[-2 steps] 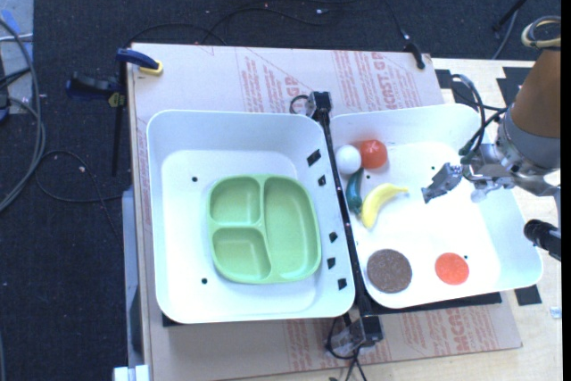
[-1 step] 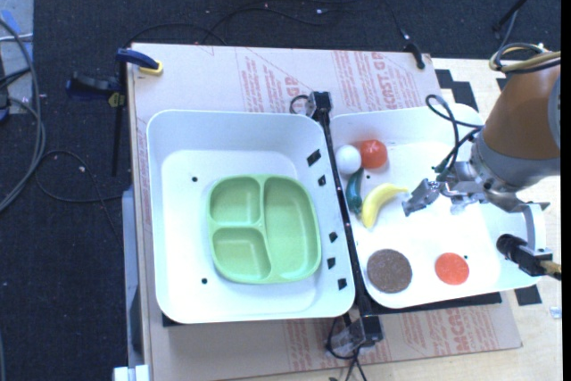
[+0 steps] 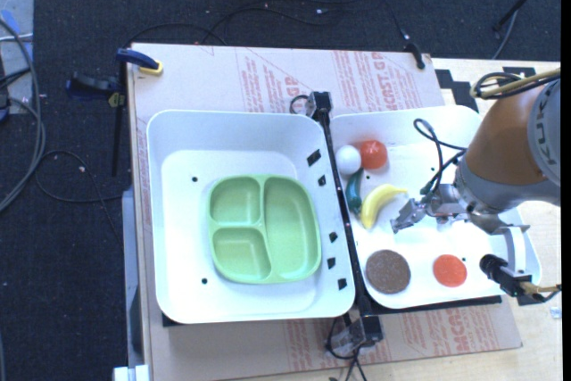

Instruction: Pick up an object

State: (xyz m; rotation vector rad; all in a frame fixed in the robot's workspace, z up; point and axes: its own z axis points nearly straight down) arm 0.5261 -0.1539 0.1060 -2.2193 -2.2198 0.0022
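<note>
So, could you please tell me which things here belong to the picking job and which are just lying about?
Job:
gripper
banana
white ball
red ball
brown disc
red disc
right bin

Lying about:
green divided tray
left bin
blue clamp

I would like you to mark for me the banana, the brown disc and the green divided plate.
banana (image 3: 378, 203): camera view, middle of its curved yellow body.
brown disc (image 3: 388, 270): camera view, centre of its flat top.
green divided plate (image 3: 308, 236): camera view, its right rim.
</note>
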